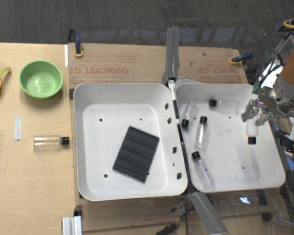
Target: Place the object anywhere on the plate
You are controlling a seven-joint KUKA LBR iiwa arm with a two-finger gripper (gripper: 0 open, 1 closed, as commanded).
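The tool (255, 112) hangs over the right edge of the right bin (264, 180), and a clear vial with a black cap (252, 130) stands between its fingers. The vial's long axis runs nearly upright in the view, cap pointing down toward the bin floor.

Three more clear vials lie in the same bin near its left wall: one (188, 115) slanted with its cap toward the near-left, one (201, 131) almost straight with its cap at the far end, and one (202, 168) near the front with its cap toward the far-left. A loose black cap (212, 102) sits by the far wall.

In the left bin (88, 180) the dark ribbed plate (136, 153) lies flat, tilted, its long axis running from near-left to far-right.

On the surface (29, 190), left of the bins, a green bowl (41, 79) stands, and another vial (50, 141) lies crosswise with its cap to the right.
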